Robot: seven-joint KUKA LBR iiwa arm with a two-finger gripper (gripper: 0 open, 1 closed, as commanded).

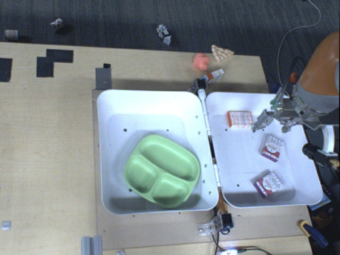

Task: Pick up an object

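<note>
Three small packets (240, 119) in right bin (234, 193); end effector (273, 118) hovers among them, empty, fingers spread. Approach step; next: descend, close.

arm (324, 78) cut off at right edge

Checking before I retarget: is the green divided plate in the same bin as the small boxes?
No. The green divided plate lies alone in the left bin, while the three small boxes sit in the right bin.
</note>
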